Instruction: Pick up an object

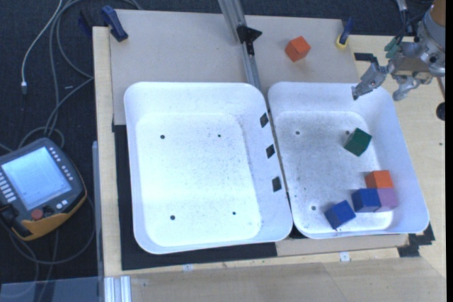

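While nothing is picked yet, look nearest first: a blue cube (pixel 340 213), a second blue cube (pixel 366 199), a pink block (pixel 386 197) and an orange block (pixel 379 179) crowd the right bin's (pixel 311 99) front corner. Farther back, the green cube (pixel 358 141) sits alone, the cleaner target. Beyond it hovers the end effector (pixel 386 83), fingers spread and carrying nothing; it should drop straight down, straddling the flat sides.

end effector (pixel 383 83): 2 o'clock, fingers apart, nothing betw them, over R bin (pixel 311 217) rim
green cube (pixel 358 142): R bin, 3 o'clock
blue cubes (pixel 340 213) (pixel 366 199), orange (pixel 379 179), pink (pixel 387 196): 4 o'clock cluster
orange cube (pixel 298 49): on table (pixel 177 46), 1 o'clock
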`<state>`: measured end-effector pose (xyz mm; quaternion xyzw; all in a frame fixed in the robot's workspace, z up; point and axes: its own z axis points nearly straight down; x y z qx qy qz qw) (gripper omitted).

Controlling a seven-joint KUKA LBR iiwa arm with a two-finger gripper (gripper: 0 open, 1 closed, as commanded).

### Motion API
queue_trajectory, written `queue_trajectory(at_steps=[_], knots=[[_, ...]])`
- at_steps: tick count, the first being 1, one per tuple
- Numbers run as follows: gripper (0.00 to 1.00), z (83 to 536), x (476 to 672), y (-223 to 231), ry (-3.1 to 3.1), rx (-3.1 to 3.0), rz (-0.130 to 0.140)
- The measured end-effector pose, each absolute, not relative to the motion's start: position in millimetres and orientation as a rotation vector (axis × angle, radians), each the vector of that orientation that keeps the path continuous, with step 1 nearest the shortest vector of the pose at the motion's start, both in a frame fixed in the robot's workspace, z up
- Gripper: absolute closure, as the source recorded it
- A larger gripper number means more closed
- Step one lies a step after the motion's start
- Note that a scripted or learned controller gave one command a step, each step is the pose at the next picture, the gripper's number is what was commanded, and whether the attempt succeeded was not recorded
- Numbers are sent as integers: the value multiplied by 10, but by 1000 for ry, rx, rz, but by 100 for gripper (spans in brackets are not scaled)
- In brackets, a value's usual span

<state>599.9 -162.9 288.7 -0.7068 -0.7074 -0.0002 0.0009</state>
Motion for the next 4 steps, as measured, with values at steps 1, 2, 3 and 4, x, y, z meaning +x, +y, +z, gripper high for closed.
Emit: queue_trajectory(at_steps=[1,2,3,4], knots=[[0,1573,6022,-2020,-2214,-2217,7],[0,1195,5960,-1962,-2233,-2231,-10],[0,1106,6104,-1799,-2242,-2239,-11],[0,1113,6124,-1541,-2244,-2238,-13]])
